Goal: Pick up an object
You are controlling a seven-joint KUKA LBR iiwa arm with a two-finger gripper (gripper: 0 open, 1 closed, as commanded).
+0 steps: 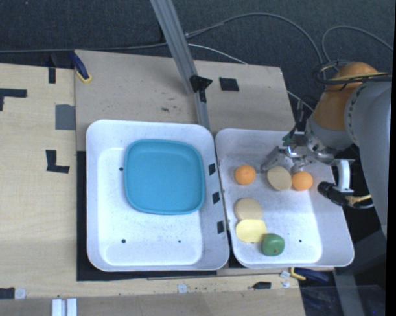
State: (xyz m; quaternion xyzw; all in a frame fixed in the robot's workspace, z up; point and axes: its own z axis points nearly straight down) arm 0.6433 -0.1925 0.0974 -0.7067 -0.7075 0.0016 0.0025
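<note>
The landmark here is the right bin [324, 246], the white one next to the bin that bears a blue plate [163, 175]. Inside the right bin lie six small things. In its upper part there is an orange ball [245, 174], then a beige round piece [279, 179], then a second orange ball [302, 181] toward the arm side. In its lower part lie a pale beige disc [248, 208], a yellow piece [250, 230] touching it from below, and a green ball [272, 244] just beside the yellow one.

The gripper [288, 161] is low in the upper part of the right bin, directly over the beige round piece. Its metal fingers [271, 159] are spread apart — one comes down on each side of the upper edge of that piece, so they straddle it and are not clenched on it.

As I judge it, the task is only in the approach. Nothing is lifted; all things rest on the bin floor. What is left is to close on the beige piece and raise it. The second orange ball touches this piece — it could disturb the closing.
</note>
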